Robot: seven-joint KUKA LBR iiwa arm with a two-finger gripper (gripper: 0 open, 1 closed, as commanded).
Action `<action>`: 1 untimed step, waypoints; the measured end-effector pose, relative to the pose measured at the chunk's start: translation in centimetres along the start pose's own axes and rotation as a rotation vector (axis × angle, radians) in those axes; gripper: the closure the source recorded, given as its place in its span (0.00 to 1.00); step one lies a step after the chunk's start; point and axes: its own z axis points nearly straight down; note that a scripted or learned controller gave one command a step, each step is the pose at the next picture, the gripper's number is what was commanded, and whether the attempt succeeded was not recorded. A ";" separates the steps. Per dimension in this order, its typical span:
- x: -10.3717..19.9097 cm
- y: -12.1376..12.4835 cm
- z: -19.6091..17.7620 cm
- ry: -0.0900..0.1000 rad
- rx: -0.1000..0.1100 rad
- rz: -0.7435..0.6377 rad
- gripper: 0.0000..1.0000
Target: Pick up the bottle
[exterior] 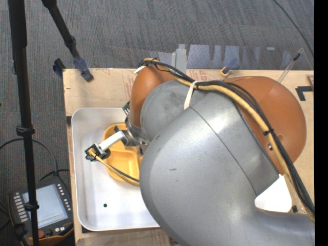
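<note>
White bin [82, 188], nearest me at view-left, carries a small dark speck [105, 205]. Farther in, a yellow item [123, 163], unconfirmed as the bottle, lies partly beneath the arm [205, 158]. Gripper [132, 136] state: I cannot tell. Beyond, bench [102, 88], then grey carpet [154, 19].

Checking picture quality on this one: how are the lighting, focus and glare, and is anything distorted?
Camera view: the lighting is soft and even, with only a faint shadow on the white bin beside the yellow object. There is no harsh glare, just a dull sheen on the arm. The arm, close to the lens, looms oversized and slightly soft, while the bin floor and the carpet behind look reasonably sharp.
</note>
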 end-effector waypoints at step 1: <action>0.4 0.8 -1.3 0.017 -0.012 0.011 1.00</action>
